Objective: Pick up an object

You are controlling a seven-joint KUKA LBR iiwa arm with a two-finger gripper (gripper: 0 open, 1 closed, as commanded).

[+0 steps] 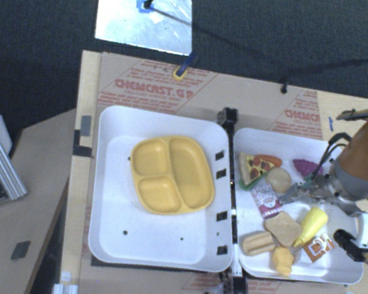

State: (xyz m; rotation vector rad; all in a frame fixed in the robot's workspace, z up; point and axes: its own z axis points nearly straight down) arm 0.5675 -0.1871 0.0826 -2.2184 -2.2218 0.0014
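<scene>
- A yellow block (283, 260) is lying at the right bin's (338, 276) front edge, just beside a bread roll (257, 242) and a toast slice (283, 228).
- A yellow bottle (313, 224) is leaning over an orange-and-white card (318, 249).
- The gripper (297, 191) is reaching low into the right bin, near a round beige piece (278, 180); I cannot tell how its fingers are standing.
- A pizza slice (260, 164) and a purple piece (305, 168) are lying farther back.
- A yellow tray (170, 173) is sitting in the left bin (103, 226).

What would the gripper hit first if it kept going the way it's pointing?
Probably the small pink-and-white packet, lying just beyond the gripper, which points left in the right white bin. The round beige ball sits close above that line; depth is unclear.
</scene>
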